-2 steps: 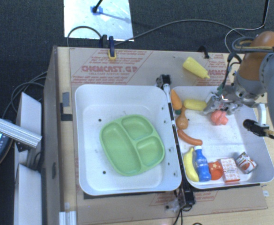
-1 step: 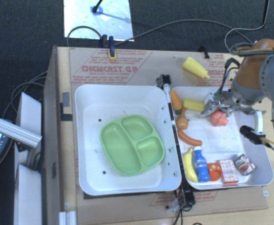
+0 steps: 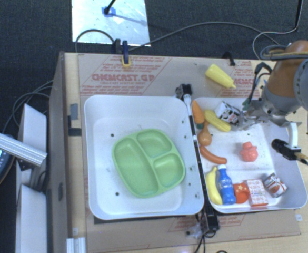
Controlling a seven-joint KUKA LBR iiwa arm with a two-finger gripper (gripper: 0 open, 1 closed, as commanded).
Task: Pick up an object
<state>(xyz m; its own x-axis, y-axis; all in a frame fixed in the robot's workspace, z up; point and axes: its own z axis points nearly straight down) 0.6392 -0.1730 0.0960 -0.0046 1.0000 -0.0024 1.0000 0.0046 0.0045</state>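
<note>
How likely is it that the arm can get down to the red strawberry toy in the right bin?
Probably yes. The red strawberry toy lies apart from the other items, on open floor of the right bin, and the end effector is close by.

Glossy green plastic tray (image 3: 148, 162) in smooth white plastic bin (image 3: 98, 120).

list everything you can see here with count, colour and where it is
bins: 2, white, side by side on the bench
tray: 1, green, in the left bin
corn: 1, yellow, on the bench behind the right bin
carrot: 1, orange, right bin, back left
bananas: 2, yellow, right bin, back and front left
sausage: 1, orange-red, right bin, left side
strawberry: 1, red, right bin, middle
bottle: 1, blue, right bin, front
carton: 1, red and white, right bin, front
gripper: 1, grey, low over the right bin's back
</note>
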